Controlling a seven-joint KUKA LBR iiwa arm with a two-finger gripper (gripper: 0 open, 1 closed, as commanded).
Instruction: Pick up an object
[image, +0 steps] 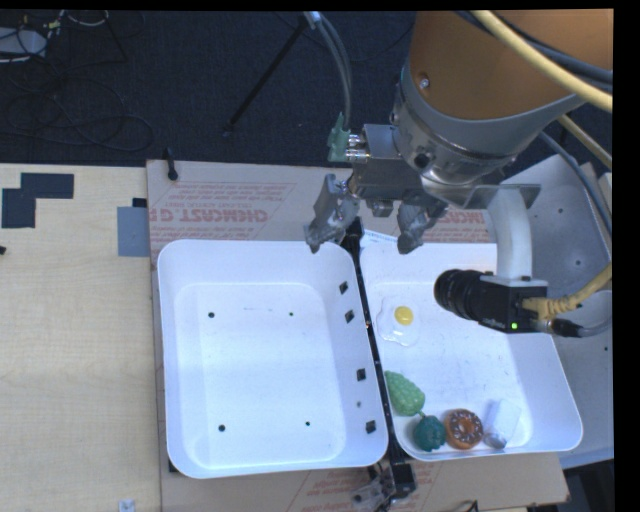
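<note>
End effector (365, 232) hangs over bins' shared far edge, fingers spread, gripping nothing; left bin (190, 400) offers open room.

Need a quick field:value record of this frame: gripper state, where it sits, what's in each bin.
gripper: open, fingers spread, nothing between them
gripper position: above the far end of the divider between the bins
left bin: bare white floor
right bin: fried egg toy, green leafy piece, dark teal ball, donut, clear whitish item
cluster: the last four lie along the near edge
</note>
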